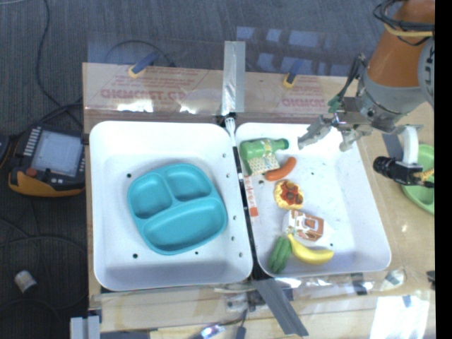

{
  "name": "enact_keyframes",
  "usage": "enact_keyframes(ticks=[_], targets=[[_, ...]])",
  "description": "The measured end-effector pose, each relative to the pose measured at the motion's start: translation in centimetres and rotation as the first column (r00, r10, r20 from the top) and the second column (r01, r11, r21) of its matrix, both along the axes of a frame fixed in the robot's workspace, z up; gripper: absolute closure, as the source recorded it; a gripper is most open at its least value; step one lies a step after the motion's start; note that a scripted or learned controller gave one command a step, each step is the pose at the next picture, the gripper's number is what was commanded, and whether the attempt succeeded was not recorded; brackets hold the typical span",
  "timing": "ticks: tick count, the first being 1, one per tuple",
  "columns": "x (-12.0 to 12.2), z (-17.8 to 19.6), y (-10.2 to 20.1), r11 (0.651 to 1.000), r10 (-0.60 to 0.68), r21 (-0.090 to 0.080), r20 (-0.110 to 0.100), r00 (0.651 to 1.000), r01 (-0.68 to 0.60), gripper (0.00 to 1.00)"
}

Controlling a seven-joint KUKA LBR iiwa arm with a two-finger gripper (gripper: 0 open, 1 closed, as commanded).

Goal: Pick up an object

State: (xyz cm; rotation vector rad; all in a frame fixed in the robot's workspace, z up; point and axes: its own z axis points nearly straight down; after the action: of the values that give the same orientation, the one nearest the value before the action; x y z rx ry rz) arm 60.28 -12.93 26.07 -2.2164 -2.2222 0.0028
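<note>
Bins [99, 189] rest on bench [162, 90] above dark carpet [141, 13].

tray [178, 207] in left bin [106, 189], food maybe right

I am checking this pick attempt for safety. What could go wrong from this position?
1. The toy foods crowd together: the banana touches the cucumber, so a grasp may push or catch both.
2. The open gripper hangs near the right bin's far rim; descending there, it might strike the rim.
</note>
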Motion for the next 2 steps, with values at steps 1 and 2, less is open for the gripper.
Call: enact_keyframes(ticks=[1, 2], targets=[[1.07, -17.14, -0.14, 0.961, 0.276, -0.005, 0.012, 0.961, -0.276, 0.00], [1.15, -16.23, -0.13, 0.961, 0.275, -0.003, 0.013, 0.961, -0.275, 1.00]])
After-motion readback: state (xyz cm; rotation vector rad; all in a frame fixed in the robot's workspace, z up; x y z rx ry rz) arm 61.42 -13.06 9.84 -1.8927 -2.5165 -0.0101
